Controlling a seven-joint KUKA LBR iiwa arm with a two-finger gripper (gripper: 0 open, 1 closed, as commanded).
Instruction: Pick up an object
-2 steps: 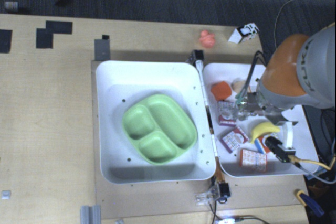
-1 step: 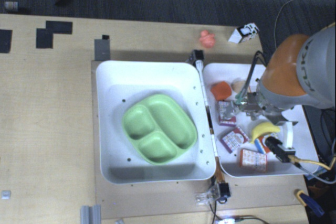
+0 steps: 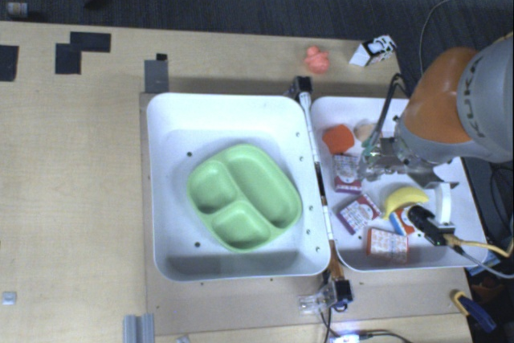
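Grey arm's gripper (image 3: 374, 159) low in right white bin (image 3: 344, 257) over small packets; finger state indiscernible. Glossy green three-compartment tray (image 3: 243, 195) fills left bin.

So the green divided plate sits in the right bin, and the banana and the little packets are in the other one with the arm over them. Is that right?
Not quite. The camera view shows the green plate in the left bin, not the right one. The rest holds: the banana and the packets lie in the right bin, with the arm over them.
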